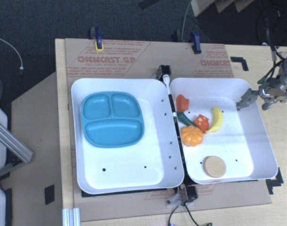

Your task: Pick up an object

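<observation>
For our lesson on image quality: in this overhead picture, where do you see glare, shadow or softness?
Camera view: even, soft lighting overall; the glossy right white bin shows a faint bright band across its floor; the yellow toy banana casts only a slight shadow; the grey metal hand at the right looks somewhat blurred; the blue divided plastic plate is fairly sharp.

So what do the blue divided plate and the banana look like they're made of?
Blue divided plate: probably molded plastic, with its uniform colour, soft sheen and rounded compartment ridges. Banana: likely a plastic or rubber toy, smooth and evenly bright yellow; the view is too small to be sure.
</observation>
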Controlling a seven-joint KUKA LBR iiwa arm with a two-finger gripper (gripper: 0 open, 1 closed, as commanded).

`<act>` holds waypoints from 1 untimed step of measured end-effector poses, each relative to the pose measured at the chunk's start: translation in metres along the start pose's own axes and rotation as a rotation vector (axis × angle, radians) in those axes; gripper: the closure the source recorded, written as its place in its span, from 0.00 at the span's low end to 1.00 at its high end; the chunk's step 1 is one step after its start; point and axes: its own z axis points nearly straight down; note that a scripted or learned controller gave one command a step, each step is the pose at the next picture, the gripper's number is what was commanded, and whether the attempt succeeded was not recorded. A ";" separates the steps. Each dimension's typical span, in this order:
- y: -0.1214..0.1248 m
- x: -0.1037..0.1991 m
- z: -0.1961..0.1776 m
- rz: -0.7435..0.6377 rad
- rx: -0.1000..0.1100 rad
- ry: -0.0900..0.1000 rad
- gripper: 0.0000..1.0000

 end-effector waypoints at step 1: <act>-0.005 0.010 0.056 0.000 0.005 0.002 0.00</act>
